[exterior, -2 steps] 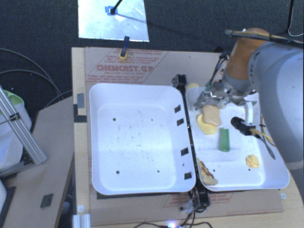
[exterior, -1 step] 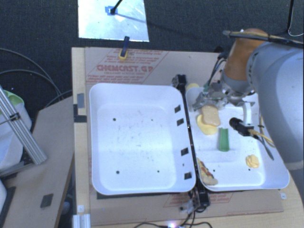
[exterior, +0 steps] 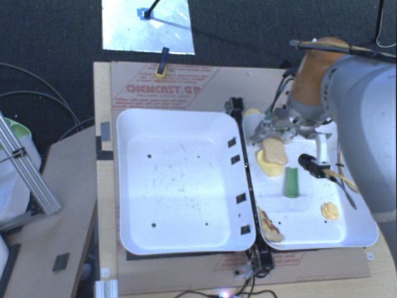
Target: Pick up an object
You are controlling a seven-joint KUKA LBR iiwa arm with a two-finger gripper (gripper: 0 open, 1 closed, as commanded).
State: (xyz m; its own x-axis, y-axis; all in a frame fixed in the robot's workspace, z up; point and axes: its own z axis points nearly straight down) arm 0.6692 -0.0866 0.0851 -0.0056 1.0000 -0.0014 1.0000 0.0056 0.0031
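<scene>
While the gripper hangs low over the right bin, its tip sits at a tan lump lying on a yellow piece, likely the target; finger state I cannot tell.

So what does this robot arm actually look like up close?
The arm is a thick, rounded grey tube with an orange band above the wrist. Thin dark cables run along the wrist down to the gripper, a small metal-coloured part, far slimmer than the bulky arm.
</scene>
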